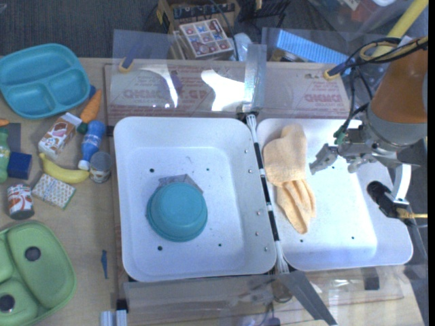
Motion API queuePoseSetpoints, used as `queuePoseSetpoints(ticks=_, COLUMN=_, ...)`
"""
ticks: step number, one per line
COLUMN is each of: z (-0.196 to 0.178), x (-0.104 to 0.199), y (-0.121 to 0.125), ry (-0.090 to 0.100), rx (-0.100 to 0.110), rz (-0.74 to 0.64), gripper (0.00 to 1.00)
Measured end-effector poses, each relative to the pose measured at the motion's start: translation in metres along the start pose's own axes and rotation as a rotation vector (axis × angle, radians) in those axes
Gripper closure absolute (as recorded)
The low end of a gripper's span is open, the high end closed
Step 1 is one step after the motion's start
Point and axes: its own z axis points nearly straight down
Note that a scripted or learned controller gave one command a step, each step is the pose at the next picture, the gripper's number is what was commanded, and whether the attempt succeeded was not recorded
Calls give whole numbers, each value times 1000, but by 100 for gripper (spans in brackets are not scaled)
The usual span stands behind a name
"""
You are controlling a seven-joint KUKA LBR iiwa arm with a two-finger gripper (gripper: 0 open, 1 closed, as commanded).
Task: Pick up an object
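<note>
Two bins (129,182) face you: the yellow cloth (289,178) lies at 9 o'clock in the right one, and the end effector (338,156), fingers apart, hangs beside it, holding nothing.

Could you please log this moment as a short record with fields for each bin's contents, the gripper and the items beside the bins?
left bin: teal bowl, upside down
right bin: yellow cloth along its left side
gripper: above the right bin, just right of the cloth, holding nothing visible
bench left of bins: teal tray, banana, green tray
</note>
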Motion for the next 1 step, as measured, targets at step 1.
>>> queuePoseSetpoints(ticks=1, z=96, x=33, y=-17, ry=-1, rx=-14, rz=111, gripper=0)
